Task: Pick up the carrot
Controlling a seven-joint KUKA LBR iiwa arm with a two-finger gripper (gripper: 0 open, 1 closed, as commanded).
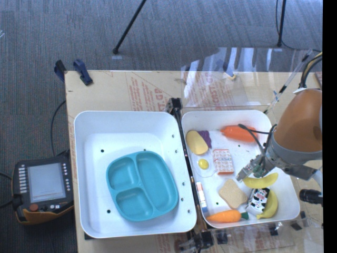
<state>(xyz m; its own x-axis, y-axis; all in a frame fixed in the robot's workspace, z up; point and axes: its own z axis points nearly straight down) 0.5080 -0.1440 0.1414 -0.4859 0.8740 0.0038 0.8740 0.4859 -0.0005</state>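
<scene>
the jaws [251,169] hang low over the right bin [239,113], just above the banana [260,181]; whether they are spread or pressed together i cannot tell, and nothing shows between them. around them lie a slice of bread [232,193], a small black-and-white toy [257,200] and a pink cracker [223,161]. the carrot [225,216] rests against the bin's near wall, well apart from the jaws, beyond the bread. a second orange piece [239,133] lies at the far side, likely to be mistaken for the target. the near wall leaves little room, so the jaws may strike it. the left bin [89,125] holds a blue divided plate [142,186] on the desk [121,91].
</scene>
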